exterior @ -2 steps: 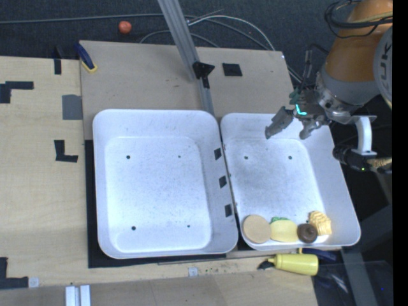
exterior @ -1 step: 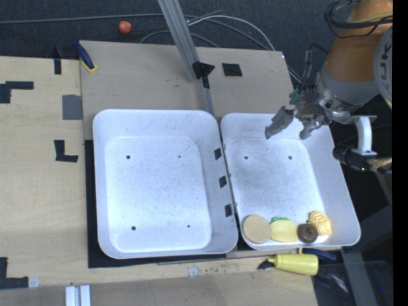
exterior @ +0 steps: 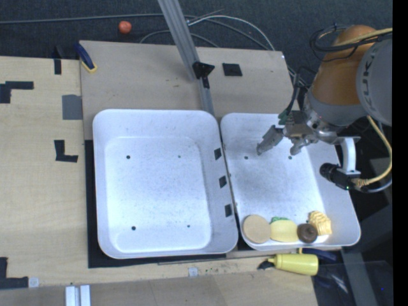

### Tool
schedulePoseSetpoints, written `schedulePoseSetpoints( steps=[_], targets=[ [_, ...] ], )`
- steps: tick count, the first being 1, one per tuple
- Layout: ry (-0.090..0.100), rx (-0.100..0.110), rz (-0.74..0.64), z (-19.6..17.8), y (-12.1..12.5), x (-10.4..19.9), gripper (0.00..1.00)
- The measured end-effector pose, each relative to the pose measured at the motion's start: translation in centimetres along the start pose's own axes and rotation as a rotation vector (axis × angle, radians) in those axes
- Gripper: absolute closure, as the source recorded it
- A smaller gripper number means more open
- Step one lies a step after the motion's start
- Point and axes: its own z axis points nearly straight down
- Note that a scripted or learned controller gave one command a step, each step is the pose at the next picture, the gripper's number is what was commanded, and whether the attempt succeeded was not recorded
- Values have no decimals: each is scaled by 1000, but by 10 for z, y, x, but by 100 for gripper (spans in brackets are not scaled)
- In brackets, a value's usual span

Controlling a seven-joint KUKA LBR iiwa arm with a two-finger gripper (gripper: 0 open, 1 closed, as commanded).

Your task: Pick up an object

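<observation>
My gripper (exterior: 279, 144) hangs over the far part of the right bin (exterior: 268, 183), its two fingers spread apart with nothing between them. I see bare white floor under the fingertips, so it touches no object. The things to pick lie well toward the near rim from it, in a row along the bin's near wall: a tan round disc (exterior: 256, 229), a yellow rounded piece (exterior: 284, 231) with a bit of green (exterior: 278, 220) behind it, a dark brown round piece (exterior: 307, 233) and a yellow ridged piece (exterior: 319, 221). Past that wall, on the bench, lies a yellow tool with a black tip (exterior: 294, 263). To the gripper's other side sits the left bin (exterior: 156, 183). The arm (exterior: 344, 81) comes in from the right, its orange band above the wrist, bent down over the bin's far corner.
</observation>
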Motion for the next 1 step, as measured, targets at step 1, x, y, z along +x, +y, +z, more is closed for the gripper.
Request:
schedulePoseSetpoints(
  steps=[1],
  targets=[
    [0, -1, 0, 43, -1, -1, 0]
  ],
)
